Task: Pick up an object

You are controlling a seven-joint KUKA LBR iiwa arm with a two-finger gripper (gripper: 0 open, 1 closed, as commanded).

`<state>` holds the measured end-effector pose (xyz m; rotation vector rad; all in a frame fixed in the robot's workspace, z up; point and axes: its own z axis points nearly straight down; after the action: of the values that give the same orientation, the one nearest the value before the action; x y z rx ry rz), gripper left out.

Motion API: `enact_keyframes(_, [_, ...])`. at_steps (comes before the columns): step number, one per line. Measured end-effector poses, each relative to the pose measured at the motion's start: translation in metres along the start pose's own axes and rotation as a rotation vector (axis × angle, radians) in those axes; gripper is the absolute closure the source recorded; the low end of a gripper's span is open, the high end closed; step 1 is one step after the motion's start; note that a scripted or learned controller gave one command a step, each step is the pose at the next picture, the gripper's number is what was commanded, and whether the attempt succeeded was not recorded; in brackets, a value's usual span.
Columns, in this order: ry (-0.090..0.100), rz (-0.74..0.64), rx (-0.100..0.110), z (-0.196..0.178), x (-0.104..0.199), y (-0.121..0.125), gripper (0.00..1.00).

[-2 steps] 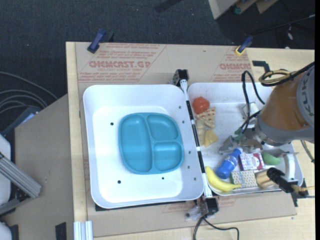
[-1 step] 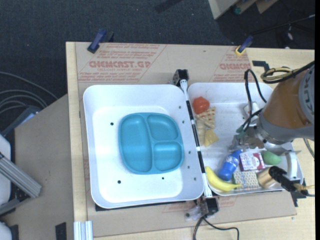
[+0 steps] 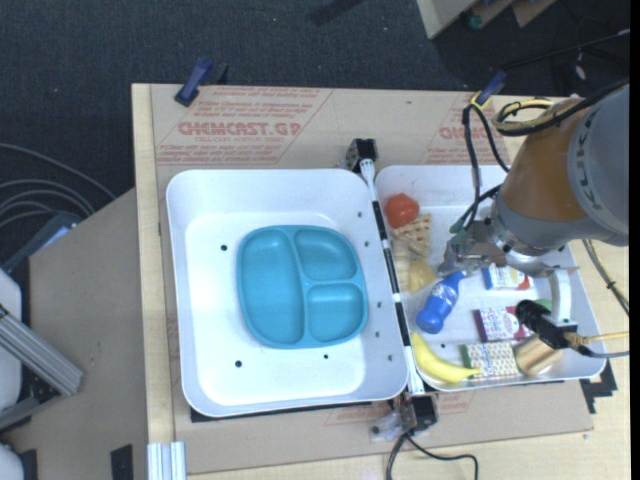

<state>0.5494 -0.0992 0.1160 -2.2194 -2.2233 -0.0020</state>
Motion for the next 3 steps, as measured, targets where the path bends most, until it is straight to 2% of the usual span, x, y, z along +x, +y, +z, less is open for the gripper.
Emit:
enact_keyframes(1, [-0.001,0.0,-0.001,-0.055,0.008,0.049,1.0])
enact_keyframes(2, [-0.002,0.0,0.0,-0.039,0.0,0.092,1.0])
enact_keyframes(3, [-0.002,0.0,0.0,-0.039,0.0,0.093,0.0])
